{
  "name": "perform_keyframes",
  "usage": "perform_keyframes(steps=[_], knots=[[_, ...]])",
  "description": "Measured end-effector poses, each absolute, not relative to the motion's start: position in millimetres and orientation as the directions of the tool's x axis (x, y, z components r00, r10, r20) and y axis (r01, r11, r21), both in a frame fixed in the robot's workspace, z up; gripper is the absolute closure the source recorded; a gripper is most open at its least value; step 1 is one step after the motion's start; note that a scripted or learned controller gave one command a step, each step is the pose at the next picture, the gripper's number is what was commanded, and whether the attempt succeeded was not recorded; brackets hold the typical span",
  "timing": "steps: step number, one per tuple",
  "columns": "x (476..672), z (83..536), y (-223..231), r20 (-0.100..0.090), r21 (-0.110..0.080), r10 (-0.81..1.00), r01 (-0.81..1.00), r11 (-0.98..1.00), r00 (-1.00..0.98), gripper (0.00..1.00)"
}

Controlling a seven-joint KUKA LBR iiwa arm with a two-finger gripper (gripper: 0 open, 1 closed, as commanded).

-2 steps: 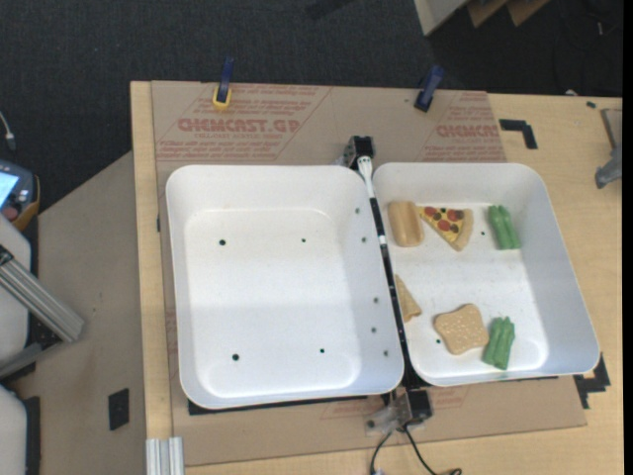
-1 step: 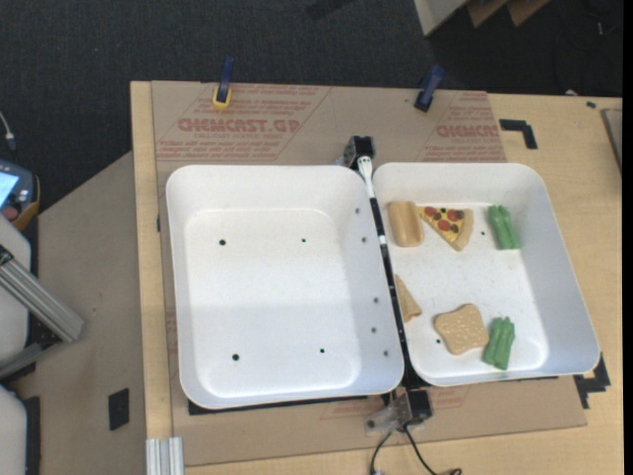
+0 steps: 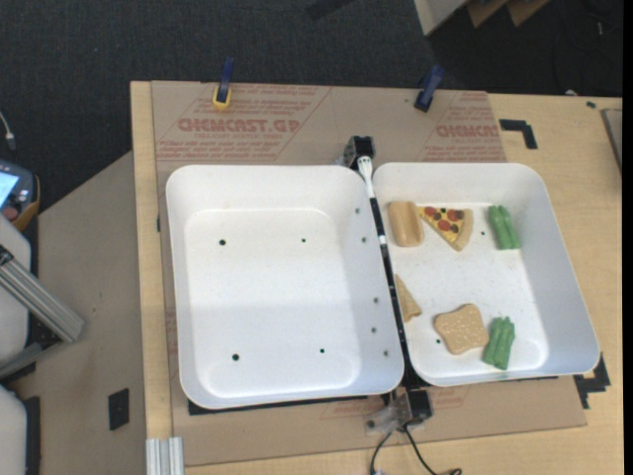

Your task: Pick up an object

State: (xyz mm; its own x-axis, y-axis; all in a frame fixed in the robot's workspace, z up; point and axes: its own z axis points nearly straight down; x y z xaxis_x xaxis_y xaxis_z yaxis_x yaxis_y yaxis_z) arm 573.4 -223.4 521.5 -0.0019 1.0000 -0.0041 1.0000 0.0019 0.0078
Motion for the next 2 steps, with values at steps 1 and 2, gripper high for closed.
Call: perform_keyframes(steps=[1, 2], knots=[[583.1, 536.5, -223.6, -0.004, 0.006, 1.0, 1.0, 0.001, -0.001, 0.0], [583.3, 547.3, -223.4, -0.008, 0.01, 1.0, 1.0, 0.002, -0.002, 1.0]])
